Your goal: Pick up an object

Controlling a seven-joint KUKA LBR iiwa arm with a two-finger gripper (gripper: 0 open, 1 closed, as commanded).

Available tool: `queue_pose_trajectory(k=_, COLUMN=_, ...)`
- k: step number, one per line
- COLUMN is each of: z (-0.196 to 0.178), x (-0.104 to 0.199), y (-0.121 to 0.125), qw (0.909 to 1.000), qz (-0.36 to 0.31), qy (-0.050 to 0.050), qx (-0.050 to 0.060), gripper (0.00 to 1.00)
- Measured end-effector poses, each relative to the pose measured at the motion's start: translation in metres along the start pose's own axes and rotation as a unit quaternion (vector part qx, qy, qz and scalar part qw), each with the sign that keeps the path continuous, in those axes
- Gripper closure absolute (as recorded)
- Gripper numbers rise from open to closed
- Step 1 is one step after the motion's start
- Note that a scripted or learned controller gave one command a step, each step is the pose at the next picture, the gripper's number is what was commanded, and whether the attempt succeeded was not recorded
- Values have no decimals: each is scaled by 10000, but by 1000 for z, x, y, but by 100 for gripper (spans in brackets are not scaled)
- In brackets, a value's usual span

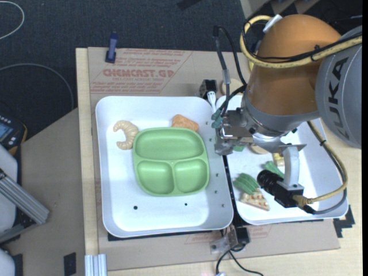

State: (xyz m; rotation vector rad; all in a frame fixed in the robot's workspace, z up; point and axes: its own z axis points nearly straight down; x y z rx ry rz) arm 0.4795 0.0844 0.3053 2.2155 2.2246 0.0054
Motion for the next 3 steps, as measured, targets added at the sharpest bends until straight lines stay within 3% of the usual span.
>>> queue_pose_trajectory(k=1, z=-141, x=-3, y=1, qw=10000, qz=8, qy=14, qx=-70, gripper=100)
queue_pose_trajectory(k=2, z=-70, x=4, y=12, qw=10000, qz=27, qy=-14, qx=58, gripper=100)
queue_pose_trajectory(k=3, z=-84, x=4, y=13, qw=10000, qz=17, qy=-7, qx=9, gripper=100)
